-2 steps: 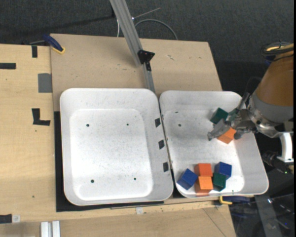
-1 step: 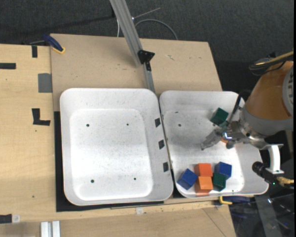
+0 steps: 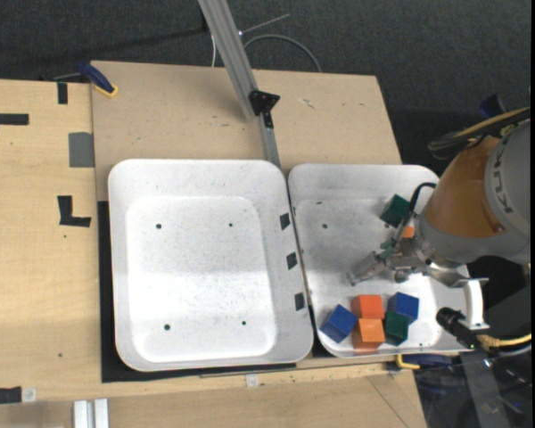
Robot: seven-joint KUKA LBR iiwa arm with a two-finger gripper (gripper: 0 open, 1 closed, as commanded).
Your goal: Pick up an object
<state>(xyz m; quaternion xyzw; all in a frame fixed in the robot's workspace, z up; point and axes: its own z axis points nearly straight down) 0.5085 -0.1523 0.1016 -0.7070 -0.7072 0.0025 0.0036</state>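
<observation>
The arm [image 3: 481, 199] is reaching in from three o'clock over the right bin [image 3: 339, 194]. Its gripper [image 3: 361, 275] is hanging low near the bin's middle, fingers [image 3: 367, 267] lying close together with nothing between them. Blocks are clustering at the bin's six o'clock edge: a blue block [image 3: 338, 322], two orange blocks [image 3: 370, 317], a second blue block [image 3: 405, 306] and a green block [image 3: 396, 327]. Another green block [image 3: 394, 209] is sitting at the wrist's eleven o'clock. The left bin [image 3: 201, 261] is lying alongside.

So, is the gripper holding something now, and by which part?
Cannot be told. The gripper is low in the right bin, above the blocks; nothing shows between its fingers, and their state is unclear.
</observation>
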